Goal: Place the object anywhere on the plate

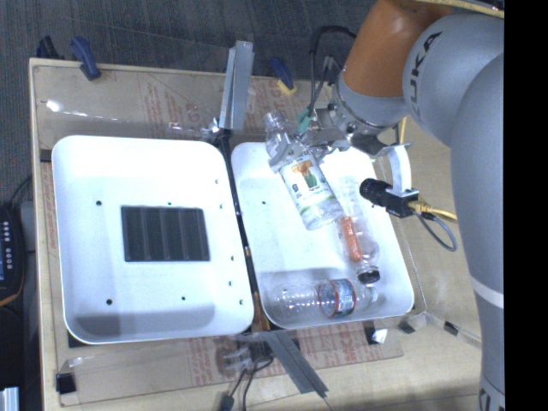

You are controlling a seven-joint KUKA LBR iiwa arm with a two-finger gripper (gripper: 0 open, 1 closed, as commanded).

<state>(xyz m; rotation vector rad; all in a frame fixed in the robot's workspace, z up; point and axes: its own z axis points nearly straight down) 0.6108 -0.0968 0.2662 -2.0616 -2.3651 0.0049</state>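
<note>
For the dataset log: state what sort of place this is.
Probably a robotics lab test bench. A grey arm reaches over two white bins on a board held by blue clamps, with clear plastic bottles in the right bin.

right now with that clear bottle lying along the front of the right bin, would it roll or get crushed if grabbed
The clear bottle looks like thin plastic and empty, so probably light and likely to dent under a firm pinch. Lying on its side, its round body could roll if nudged, though the right bin wall beside it may stop it.
</note>
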